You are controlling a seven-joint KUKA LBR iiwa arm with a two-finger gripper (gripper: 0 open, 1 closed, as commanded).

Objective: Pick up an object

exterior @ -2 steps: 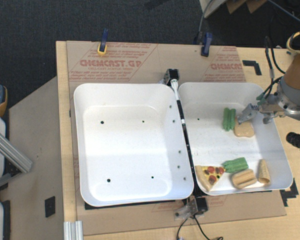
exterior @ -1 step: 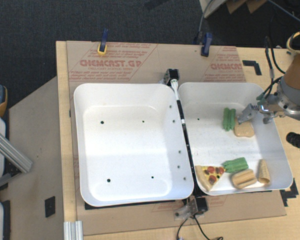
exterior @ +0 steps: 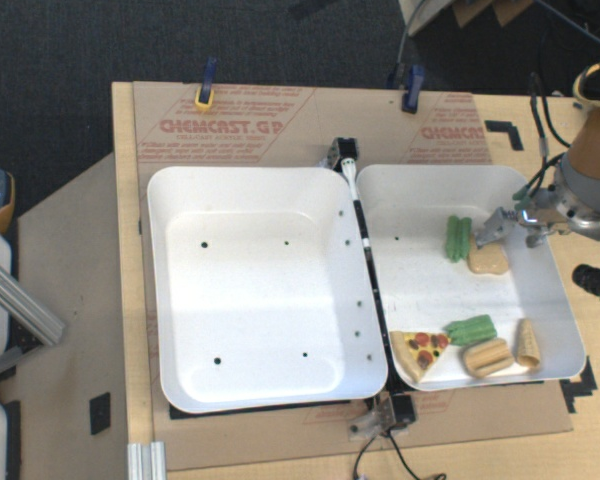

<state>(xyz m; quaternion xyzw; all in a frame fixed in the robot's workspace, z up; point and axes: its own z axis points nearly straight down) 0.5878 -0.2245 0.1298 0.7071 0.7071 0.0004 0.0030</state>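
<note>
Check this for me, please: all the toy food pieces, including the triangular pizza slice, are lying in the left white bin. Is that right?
Not quite. In the camera view the triangular pizza slice and the other toy food pieces lie in the right shallow white bin, not the left white bin.

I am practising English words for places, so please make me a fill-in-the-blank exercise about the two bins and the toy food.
1. All the toy food lies in the ____ bin.
2. The pizza slice lies in that bin's near-____ corner.
3. The number of green pieces in the bin is ____.
4. The arm reaches in from the ____.

Missing words: right; left; two; right
</note>
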